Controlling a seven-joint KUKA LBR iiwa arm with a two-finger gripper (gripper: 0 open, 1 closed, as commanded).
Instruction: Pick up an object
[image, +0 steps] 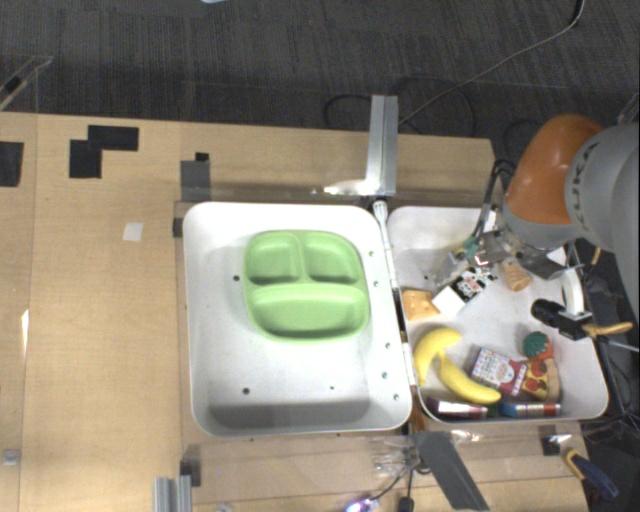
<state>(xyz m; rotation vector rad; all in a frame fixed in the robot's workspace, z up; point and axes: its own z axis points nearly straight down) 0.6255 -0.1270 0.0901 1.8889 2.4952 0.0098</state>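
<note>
A light green divided tray (304, 283) lies in a white bin (210, 330). The banana (447, 365) is yellow (one tip darker), the packet (507, 371) red with white patches. The worktop (90, 330) is pale wood marked with black blocks.

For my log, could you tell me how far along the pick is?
Nothing looks picked yet. The gripper is low over the right bin, near its back clutter; whether it has anything is unclear. The banana lies untouched in that bin. Grasping and lifting remain.
</note>
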